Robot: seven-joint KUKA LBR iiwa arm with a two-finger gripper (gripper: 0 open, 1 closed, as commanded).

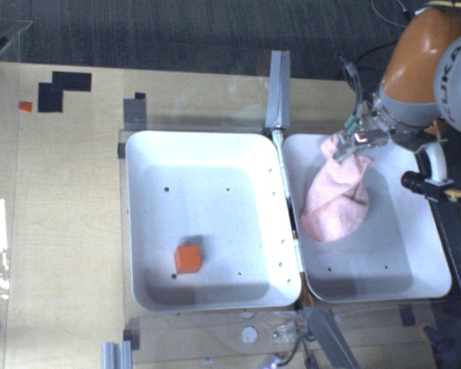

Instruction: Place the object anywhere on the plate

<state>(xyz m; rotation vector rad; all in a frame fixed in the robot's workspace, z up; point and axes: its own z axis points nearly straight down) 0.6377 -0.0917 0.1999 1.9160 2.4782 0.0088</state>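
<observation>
Basically, pink cloth (336, 198) draped in right bin (415, 279), top corner pinched in hand (355, 141) near bin's far edge. No plate spotted. Cloth best lifted fully clear before travel, so trailing end isn't dragged.

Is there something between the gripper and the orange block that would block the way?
Yes. The orange block lies in the left bin, while the gripper is over the right bin at a pink cloth. The raised rims between the bins lie between them.
</observation>
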